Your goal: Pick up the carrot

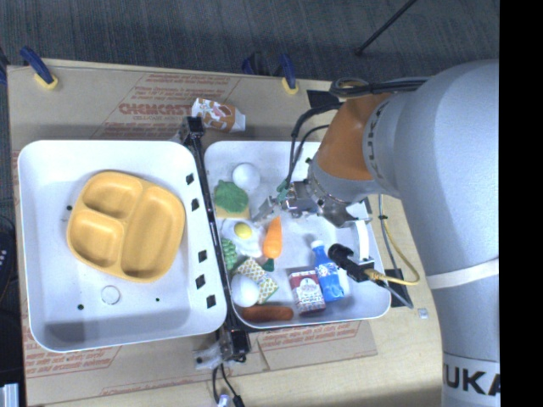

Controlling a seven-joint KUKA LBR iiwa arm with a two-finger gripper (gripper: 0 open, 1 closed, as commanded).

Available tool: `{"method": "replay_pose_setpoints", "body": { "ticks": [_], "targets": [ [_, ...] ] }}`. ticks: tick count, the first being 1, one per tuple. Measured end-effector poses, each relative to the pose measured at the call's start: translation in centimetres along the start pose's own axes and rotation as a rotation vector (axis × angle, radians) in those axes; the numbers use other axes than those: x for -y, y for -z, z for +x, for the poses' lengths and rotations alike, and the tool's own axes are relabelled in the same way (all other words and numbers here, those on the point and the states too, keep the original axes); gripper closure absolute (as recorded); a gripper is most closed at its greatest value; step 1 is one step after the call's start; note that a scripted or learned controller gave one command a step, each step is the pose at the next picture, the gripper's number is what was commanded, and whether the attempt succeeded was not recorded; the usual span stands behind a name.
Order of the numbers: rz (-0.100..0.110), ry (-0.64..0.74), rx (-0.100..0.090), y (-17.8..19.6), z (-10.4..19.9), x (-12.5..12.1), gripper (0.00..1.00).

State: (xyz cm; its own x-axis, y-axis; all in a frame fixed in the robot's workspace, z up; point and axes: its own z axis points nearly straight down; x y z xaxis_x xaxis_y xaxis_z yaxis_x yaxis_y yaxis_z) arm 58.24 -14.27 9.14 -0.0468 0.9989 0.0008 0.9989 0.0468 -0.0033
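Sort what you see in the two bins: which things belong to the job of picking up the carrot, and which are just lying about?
Belong to the job:
carrot
gripper

Just lying about:
yellow divided plate
broccoli
white egg
sausage
blue bottle
red box

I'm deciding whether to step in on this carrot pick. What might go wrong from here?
1. The carrot lies packed among a fried egg, broccoli and other toys, so the gripper coming down beside it may nudge or catch a neighbour.
2. The carrot is narrow and tapered; it may slip or roll when squeezed.
3. The blue bottle stands close under the wrist and could get knocked.
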Motion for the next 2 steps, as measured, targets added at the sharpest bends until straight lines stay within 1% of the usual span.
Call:
{"method": "replay_pose_setpoints", "body": {
  "ticks": [1,2],
  "targets": [
    [0.002,0.004,-0.001,1.0,0.0,0.0,1.0],
    [0.0,-0.305,0.0,10.0,6.0,-2.3,1.0]
  ]
}}
